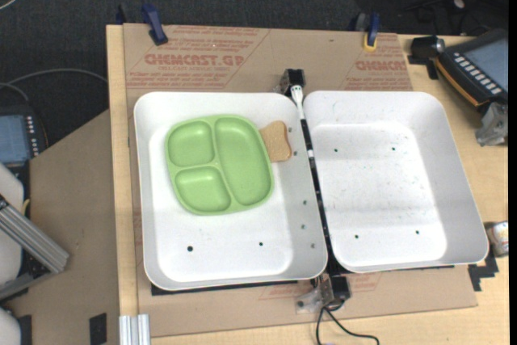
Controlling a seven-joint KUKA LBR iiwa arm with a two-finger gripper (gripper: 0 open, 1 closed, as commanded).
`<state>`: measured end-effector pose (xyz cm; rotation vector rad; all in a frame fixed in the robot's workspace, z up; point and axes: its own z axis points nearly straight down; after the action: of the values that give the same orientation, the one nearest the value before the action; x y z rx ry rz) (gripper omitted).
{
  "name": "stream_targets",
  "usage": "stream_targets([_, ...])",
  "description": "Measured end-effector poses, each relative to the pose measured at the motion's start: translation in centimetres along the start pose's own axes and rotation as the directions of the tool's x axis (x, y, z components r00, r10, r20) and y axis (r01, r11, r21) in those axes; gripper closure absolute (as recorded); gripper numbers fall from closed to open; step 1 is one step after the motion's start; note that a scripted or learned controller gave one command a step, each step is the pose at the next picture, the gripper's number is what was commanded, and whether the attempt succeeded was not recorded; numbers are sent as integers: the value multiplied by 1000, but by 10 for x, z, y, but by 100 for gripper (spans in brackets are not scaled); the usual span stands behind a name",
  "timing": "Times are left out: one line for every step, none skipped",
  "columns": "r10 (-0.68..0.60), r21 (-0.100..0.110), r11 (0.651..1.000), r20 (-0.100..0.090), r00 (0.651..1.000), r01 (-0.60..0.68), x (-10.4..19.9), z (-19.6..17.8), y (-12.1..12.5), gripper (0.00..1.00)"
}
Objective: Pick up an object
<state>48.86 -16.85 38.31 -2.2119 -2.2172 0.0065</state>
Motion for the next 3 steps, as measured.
stream_targets([5, -15, 1000, 8, 1000, -5, -45, -18, 19, 100])
stream_targets([-10, -5, 1000, 0, 1000, 10, 81, 22, 25, 100])
stream_targets([-7, -16, 1000, 3, 1000, 8, 169, -10, 38, 100])
